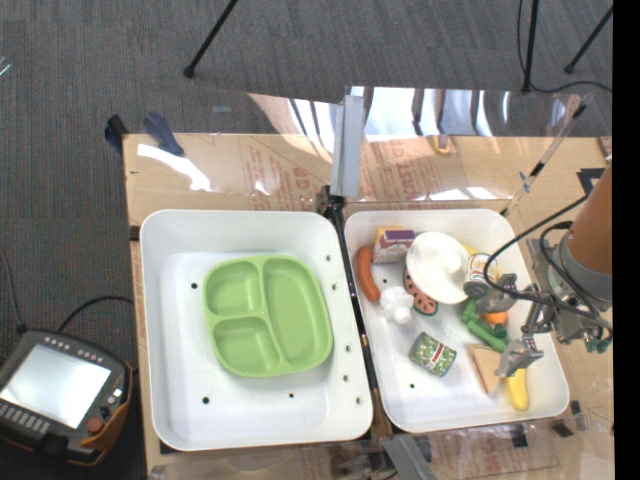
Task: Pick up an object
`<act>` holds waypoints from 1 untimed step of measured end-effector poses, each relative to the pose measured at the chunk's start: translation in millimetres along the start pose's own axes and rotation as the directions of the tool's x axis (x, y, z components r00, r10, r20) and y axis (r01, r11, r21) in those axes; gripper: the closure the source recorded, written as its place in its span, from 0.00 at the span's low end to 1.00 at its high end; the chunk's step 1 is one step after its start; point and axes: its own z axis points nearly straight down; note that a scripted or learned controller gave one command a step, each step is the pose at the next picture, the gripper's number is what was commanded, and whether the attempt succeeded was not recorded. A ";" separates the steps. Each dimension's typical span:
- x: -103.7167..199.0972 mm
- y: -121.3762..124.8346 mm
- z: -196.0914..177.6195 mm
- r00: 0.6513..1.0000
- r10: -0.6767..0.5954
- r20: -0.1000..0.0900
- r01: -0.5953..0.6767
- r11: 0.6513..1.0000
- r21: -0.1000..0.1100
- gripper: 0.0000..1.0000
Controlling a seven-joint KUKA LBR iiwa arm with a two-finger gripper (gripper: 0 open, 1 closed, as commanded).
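Two bins noted on the surface; the end effector (522,353) is positioned low over the right bin (420,418).

Whether the end effector is open or closed cannot be told. A yellow banana (517,392) lies just below it, a tan wedge (485,368) just to its left, green pieces (484,330) just above-left. The banana is judged light, stiff and smooth, liable to slip; a hold across its middle is advised. A green divided plate (268,315) sits well apart to the left, in the left bin (160,268).
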 end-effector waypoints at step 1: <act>-20.7 12.3 119.5 0.995 0.101 0.002 -0.101 0.995 0.001 0.00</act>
